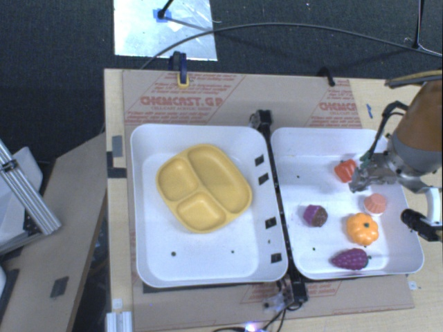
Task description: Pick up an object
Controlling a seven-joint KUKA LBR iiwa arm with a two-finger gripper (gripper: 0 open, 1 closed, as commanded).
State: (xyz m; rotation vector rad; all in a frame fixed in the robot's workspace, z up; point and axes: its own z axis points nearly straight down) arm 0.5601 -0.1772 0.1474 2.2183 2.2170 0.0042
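Five toys in right bin point(297, 185), gripper point(361, 180) near far edge

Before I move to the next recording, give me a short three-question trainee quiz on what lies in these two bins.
1. True or false: the yellow three-compartment plastic plate lies in the left white bin.
2. Which item lies nearest the tool? A: the red-orange toy; B: the purple grape bunch toy; C: the small dark purple round toy.
3. Fill in: the orange pumpkin-shaped toy lies in the ____ white bin.

Key: 1 true. 2 A. 3 right; the pumpkin sits below a small pink round toy in the view.
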